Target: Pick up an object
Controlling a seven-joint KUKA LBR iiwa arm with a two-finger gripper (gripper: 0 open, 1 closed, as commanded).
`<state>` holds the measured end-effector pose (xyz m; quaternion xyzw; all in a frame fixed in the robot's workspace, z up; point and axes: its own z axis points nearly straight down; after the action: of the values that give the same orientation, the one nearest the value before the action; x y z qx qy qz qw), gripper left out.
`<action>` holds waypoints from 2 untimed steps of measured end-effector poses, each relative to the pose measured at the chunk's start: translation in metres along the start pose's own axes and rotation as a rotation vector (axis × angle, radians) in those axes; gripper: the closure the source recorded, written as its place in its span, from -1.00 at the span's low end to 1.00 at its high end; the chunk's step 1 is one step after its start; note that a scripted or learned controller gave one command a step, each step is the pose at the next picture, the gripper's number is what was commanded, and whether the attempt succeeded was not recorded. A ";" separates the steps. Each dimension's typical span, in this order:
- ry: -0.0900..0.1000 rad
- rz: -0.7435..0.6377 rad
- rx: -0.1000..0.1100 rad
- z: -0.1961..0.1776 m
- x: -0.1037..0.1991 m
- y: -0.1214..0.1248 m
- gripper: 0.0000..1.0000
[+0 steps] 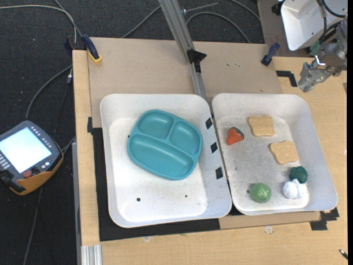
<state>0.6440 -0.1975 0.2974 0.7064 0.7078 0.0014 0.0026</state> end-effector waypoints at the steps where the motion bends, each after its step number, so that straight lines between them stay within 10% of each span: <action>1: 0.004 -0.004 0.006 0.001 0.050 -0.010 1.00; 2: 0.004 -0.003 0.008 0.020 0.091 -0.023 1.00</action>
<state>0.6209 -0.1064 0.2776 0.7054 0.7088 -0.0001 -0.0018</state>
